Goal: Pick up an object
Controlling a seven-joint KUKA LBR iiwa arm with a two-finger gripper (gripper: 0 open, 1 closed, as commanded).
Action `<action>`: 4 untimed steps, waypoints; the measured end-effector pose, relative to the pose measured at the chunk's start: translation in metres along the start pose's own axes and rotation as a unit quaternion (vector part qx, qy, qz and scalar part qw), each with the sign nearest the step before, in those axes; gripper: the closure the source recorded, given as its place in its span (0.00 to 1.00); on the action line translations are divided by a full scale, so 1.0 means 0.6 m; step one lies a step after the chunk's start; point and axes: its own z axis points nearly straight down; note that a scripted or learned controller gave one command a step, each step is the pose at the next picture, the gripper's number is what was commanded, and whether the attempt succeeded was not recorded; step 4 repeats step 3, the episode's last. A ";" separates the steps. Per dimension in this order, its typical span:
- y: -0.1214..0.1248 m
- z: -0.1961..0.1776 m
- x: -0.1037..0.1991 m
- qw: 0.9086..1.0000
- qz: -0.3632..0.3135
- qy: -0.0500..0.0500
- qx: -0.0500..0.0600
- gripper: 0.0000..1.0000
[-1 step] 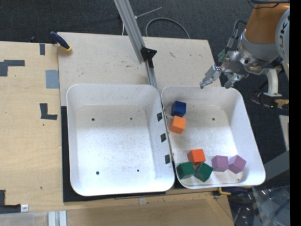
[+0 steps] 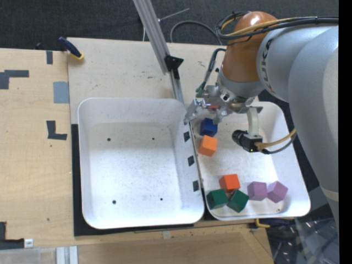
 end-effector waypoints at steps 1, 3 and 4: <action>0.002 -0.006 -0.009 1.000 0.003 -0.001 -0.003 0.00; -0.088 -0.146 -0.139 1.000 0.005 -0.003 -0.006 0.00; -0.088 -0.146 -0.139 1.000 0.005 -0.003 -0.006 0.00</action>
